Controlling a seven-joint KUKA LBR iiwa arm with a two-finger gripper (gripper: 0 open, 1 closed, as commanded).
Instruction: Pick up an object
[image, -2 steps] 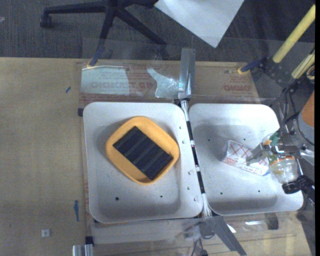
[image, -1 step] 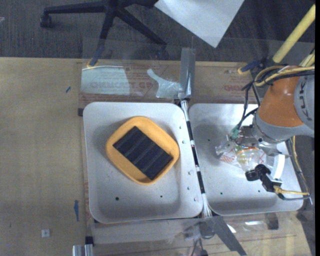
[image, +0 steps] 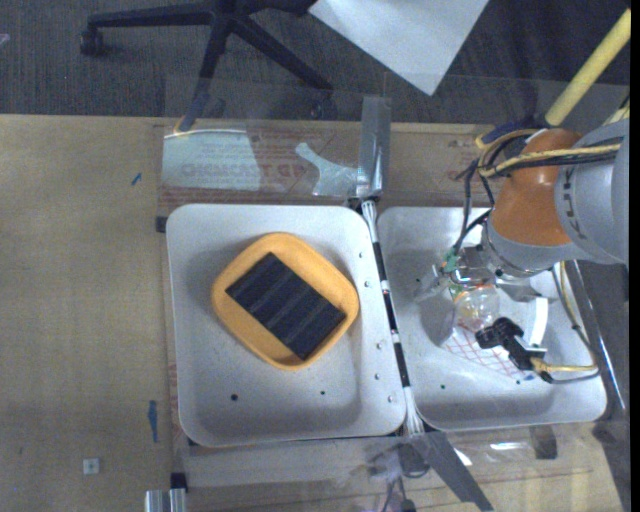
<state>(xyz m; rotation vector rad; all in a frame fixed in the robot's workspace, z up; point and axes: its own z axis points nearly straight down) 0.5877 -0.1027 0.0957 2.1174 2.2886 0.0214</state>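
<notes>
stage: early, nothing lifted | gripper (image: 470, 300): low in right bin (image: 570, 395), over clear plastic item (image: 478, 308) at bin centre; grip state: cannot tell | yellow pad (image: 285, 298): left bin (image: 200, 390), 9 o'clock of gripper | left: grasp, raise

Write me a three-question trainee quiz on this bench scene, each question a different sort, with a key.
1. True or false: the orange-rimmed object with the dark ribbed panel lies in the left bin.
2. Which bin is the end effector over? A) the left bin B) the right bin C) neither, it is off the bench
3. Fill the blank: the band above the arm's wrist is coloured ____.

Key
1. True.
2. B. The arm reaches in over the right bin, above a small clear item with a red grid pattern.
3. Orange.
</notes>
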